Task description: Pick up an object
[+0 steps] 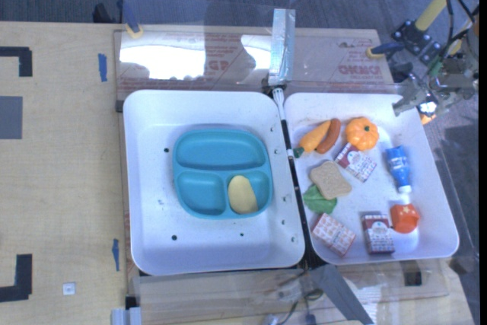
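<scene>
Tool (417, 97) sits at the far right corner of the right bin (444, 198), above its rim, among cables and grey hardware. Finger state cannot be read from this angle; nothing visible between them, and no contact with any object can be made out.

Right bin contents, all lying on the bin floor:
- carrot (314, 138) and sausage (330, 134), touching, near the divider at the far left.
- orange pumpkin (362, 133), just right of the sausage.
- small red-and-white packet (356, 162) under the pumpkin, touching the bread slice (329, 179).
- green leaf piece (319, 199), partly under the bread.
- blue bottle with white cap (398, 167), nearest the tool, lying lengthwise along the right side.
- red-and-white item (404, 217) near the right wall, type unclear.
- brown carton (377, 232) and checked box (333, 233) along the near edge.

Left bin (144, 186): teal divided tray (217, 152) in the middle, yellow lemon-like piece (243, 194) in its lower right compartment.

Open room: the right bin's far right corner and the strip along its right wall above the bottle are bare. Objects crowd the centre and the near edge. Left bin has bare floor all round the tray. Wooden surface (53, 164) lies to the left of both bins.
</scene>
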